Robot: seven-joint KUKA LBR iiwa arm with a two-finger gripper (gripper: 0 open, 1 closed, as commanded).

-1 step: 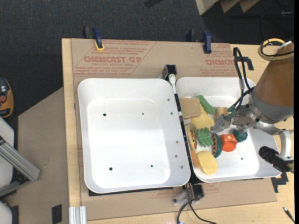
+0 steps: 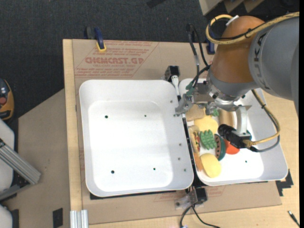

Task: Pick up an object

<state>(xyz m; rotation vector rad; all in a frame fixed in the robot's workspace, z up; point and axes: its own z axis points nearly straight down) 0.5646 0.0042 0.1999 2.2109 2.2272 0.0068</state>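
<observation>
Camera view is showing me the arm (image 2: 247, 51) reaching over the right bin (image 2: 266, 172), with its wrist hanging above that bin's far-left part, close to the divide between the two bins. I am looking for the gripper (image 2: 223, 109) beneath the orange band, but the wrist body is covering it from above, so I cannot tell how it is set or whether anything is caught in it. The objects are lying heaped along the right bin's left edge: a pale yellow rounded piece (image 2: 205, 124), a green ridged toy (image 2: 207, 138), a watermelon-slice toy (image 2: 218, 148) with a red-orange piece (image 2: 231, 148) just beside it, and a yellow lemon-like piece (image 2: 211, 165) nearest the front edge. All of them are resting on the bin floor as far as I am seeing, so I am judging the pick as not yet made; the descent, the grasp and the lift are all left. The left bin (image 2: 95, 127) is sitting alongside, touching the right one.
</observation>
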